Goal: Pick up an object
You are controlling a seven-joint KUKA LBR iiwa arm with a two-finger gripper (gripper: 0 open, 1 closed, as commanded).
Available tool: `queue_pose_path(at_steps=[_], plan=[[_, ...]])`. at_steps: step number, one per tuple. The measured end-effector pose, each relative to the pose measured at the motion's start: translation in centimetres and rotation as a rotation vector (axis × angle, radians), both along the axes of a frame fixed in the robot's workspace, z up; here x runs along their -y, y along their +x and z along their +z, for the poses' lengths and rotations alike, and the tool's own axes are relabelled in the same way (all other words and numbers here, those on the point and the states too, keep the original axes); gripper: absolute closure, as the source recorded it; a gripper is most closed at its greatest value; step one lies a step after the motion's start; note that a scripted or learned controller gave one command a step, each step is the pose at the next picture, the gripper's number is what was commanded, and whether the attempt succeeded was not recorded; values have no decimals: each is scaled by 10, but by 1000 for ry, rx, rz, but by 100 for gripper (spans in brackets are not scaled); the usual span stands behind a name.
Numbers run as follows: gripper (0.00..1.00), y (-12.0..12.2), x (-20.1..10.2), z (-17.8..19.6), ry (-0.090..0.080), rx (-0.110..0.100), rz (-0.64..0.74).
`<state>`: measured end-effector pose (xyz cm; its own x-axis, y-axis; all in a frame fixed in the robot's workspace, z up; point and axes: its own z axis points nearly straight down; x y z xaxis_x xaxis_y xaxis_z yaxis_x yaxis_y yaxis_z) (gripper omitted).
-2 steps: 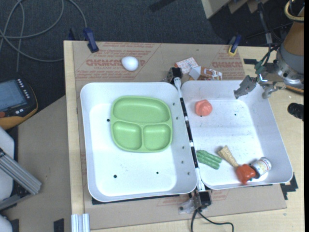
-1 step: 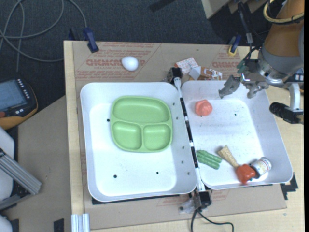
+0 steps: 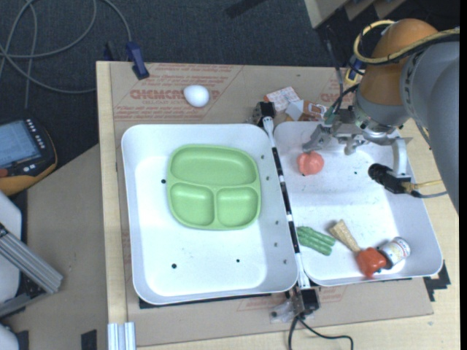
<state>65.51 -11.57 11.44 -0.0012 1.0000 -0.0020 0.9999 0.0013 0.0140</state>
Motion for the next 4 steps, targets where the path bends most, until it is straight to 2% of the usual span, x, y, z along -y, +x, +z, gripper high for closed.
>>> queue_pose_path(at_steps=[1, 2, 3, 4], plan=[[0, -1, -9, -30, 3, -16, -1], [0, -46, 47, 68, -1, -11, -2], [0, -119, 75, 54, 2, -16, -2], [0, -150, 81, -30, 2, -14, -2]])
